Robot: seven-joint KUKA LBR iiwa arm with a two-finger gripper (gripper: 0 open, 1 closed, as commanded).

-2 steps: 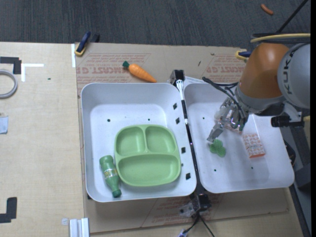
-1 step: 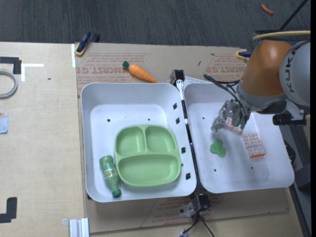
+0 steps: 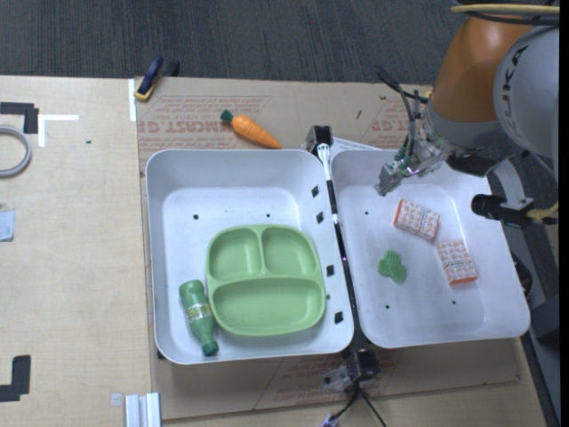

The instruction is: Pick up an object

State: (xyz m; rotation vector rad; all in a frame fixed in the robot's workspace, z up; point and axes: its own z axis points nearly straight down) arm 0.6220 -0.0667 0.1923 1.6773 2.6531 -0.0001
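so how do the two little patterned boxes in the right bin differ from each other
The upper box lies near the bin's middle, close under the hand; the lower box sits further towards the bin's front right. The upper box lies more crosswise, its long side running left to right at a slant, while the lower box runs more front to back. Both are small, white with a red-orange pattern, lying flat and apart on the right bin.

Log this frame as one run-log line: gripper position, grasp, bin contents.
gripper: over right bin, near back-left corner | grasp: none seen | right bin: two boxes, green toy | left bin: plate, bottle
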